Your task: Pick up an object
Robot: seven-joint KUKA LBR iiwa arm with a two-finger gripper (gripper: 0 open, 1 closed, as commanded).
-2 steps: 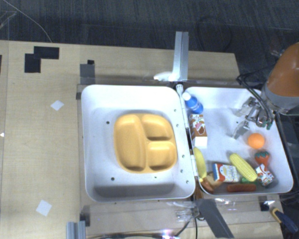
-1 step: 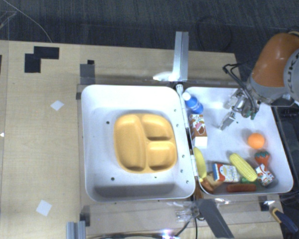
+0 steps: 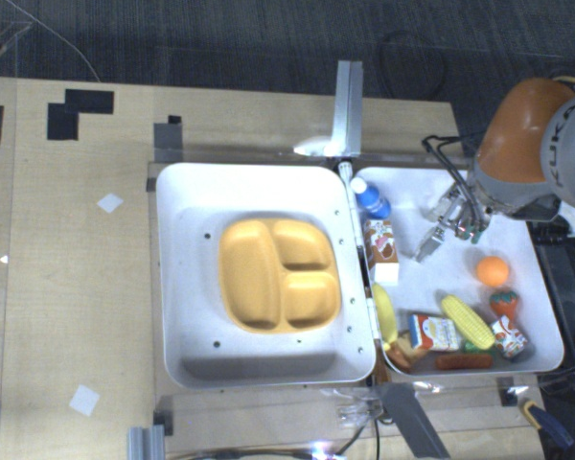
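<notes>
The gripper (image 3: 445, 233), slim metal fingers, hangs over the bare middle of the right bin (image 3: 417, 188); I cannot tell how its jaws stand, and it touches nothing; nearby lie a smooth round orange (image 3: 493, 271) to its right and a knobbly yellow corn cob (image 3: 467, 320) nearer; a blue-capped bottle (image 3: 369, 199) lies left; the left bin (image 3: 187, 257) holds a glossy yellow divided tray (image 3: 278, 274).

A robotics lab: taped wooden bench (image 3: 67, 286) (two white bins (image 3: 177, 353)), metal brackets
</notes>
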